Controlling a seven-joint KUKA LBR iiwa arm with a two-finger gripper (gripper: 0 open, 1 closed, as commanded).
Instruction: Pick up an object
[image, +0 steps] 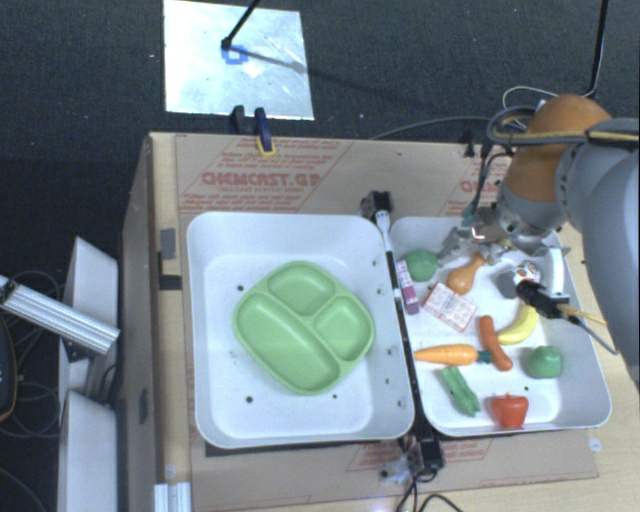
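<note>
From my station I see the end effector (478, 236) low over the far part of the right bin (585, 400), and I cannot tell how it is set, since the wrist hides it from above. Just beside it lies the tan drumstick (463, 274), with a green round piece (422, 264) to its left and a pink-checked packet (449, 306) in front. Nearer me in the same bin lie a banana (518, 325), a carrot (446, 354), a red tomato-like piece (509, 409) and a green pepper (543, 361). The left bin (215, 400) holds a green divided plate (304, 325). I judge the drumstick the likely target: probably light, hard, smooth toy plastic, so it may squirt out. I would take it across the narrow shank, not the rounded bulb.
</note>
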